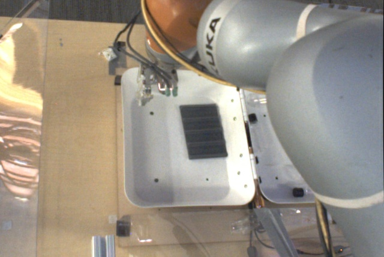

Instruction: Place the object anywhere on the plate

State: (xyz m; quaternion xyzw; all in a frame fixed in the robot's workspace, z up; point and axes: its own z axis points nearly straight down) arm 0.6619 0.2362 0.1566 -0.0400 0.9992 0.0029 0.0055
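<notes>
A dark grey ridged rectangular plate [204,131] lies flat in the middle of the left white bin [139,184]. My gripper [157,92] hangs over the bin's back left corner, up and to the left of the plate and apart from it. Its fingers [144,93] stand open, with bare bin floor showing between them and nothing held. The arm's orange band [174,9] and grey body cover the back of the bin.
The right bin [273,190] is mostly hidden by the arm; a small black piece [297,192] lies near its front and another [252,117] by its left wall. On the bench, a small dark block [123,227] sits in front of the left bin.
</notes>
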